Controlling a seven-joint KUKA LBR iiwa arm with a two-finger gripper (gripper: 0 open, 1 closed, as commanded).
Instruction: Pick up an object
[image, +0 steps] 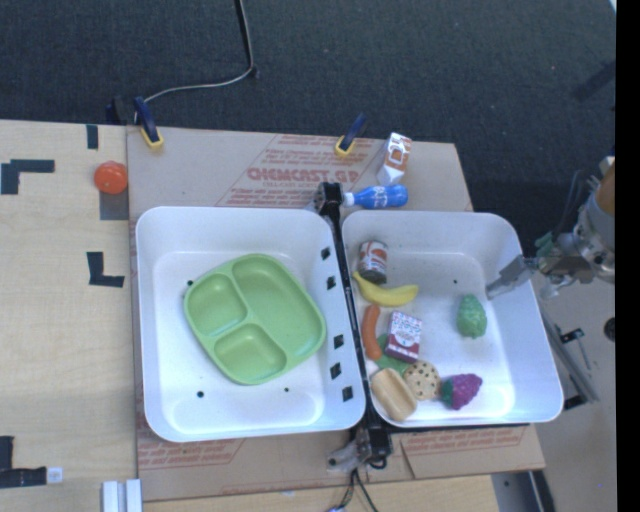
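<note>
Two shallow white bins sit side by side: the left bin holds one green divided plastic plate. The right bin holds eight small toy foods, including one yellow banana. Outside lie one orange ball, one blue-and-white bottle and one small white carton.

My arm is cut off beside the right bin; my pincer's fingers blur together there.

Red capitals reading "CHEMCAST GP" stand on the brown cardboard sheet, upper centre of the frame, just above the bins; the smaller red line beneath them is too blurred to read. Labels on the small packages are too small to make out.
</note>
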